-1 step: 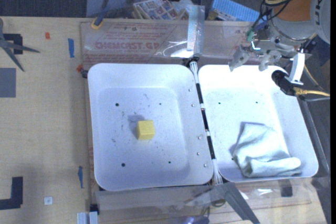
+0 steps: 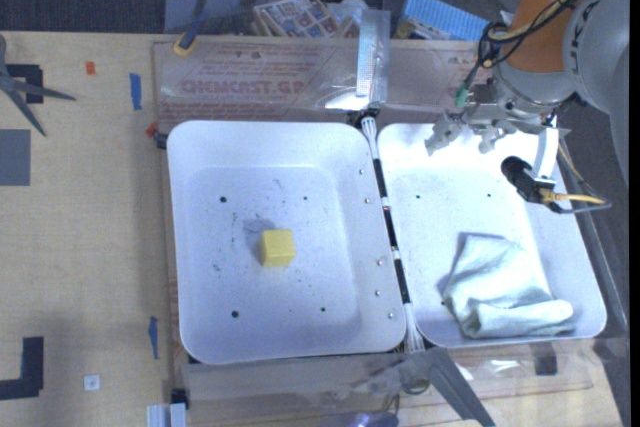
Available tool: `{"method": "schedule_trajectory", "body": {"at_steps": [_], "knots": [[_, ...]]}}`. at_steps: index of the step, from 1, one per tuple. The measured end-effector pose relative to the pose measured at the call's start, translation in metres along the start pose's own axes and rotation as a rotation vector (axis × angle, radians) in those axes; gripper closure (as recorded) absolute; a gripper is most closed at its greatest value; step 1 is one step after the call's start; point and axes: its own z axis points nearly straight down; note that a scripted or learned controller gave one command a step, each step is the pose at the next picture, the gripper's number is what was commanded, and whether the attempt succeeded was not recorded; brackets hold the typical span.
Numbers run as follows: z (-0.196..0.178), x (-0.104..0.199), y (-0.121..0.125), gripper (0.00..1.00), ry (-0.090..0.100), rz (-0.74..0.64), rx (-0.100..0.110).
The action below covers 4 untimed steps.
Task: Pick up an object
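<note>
— Where is the pincer [image 2: 462, 137] and how does it sit?

— At the far edge of the right-hand shallow white plastic bin [image 2: 590, 260], hanging over its far-left corner. Two pale metal fingers [image 2: 437, 139] point down and stand apart with a clear gap between them, so it is open and nothing is between them.

— And the arm behind it?

— The grey KUKA arm [image 2: 610, 45] comes in from the far right, its rounded orange band [image 2: 560, 10] just above the wrist. The wrist is bent downward, with black cables looping across it and a black fitting with a yellow tip [image 2: 540, 187] hanging to the right of the pincer.

— What lies under it?

— In the near part of that same bin, a crumpled white cloth [image 2: 500, 290], soft and folded, its near end rolled into a thick tube. It is well apart from the pincer.

— Anything else to grasp?

— A small yellow cube [image 2: 278, 248], matte and foam-like, sits near the middle of the left-hand shallow white bin [image 2: 200, 155], whose floor is scuffed with grey marks and dotted with small dark holes. Both bins rest side by side on the pale wooden surface [image 2: 70, 245].
</note>
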Motion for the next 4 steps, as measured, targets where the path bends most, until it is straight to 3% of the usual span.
{"method": "schedule_trajectory", "body": {"at_steps": [1, 2, 3, 4], "knots": [[0.075, -0.038, 0.000, 0.00, -0.001, -0.055, -0.003], [0.075, 0.003, -0.002, 0.00, -0.009, 0.487, 0.006], [0.063, 0.006, 0.001, 1.00, -0.002, 0.485, -0.002], [0.073, -0.026, -0.078, 1.00, 0.000, 0.326, -0.006]]}}
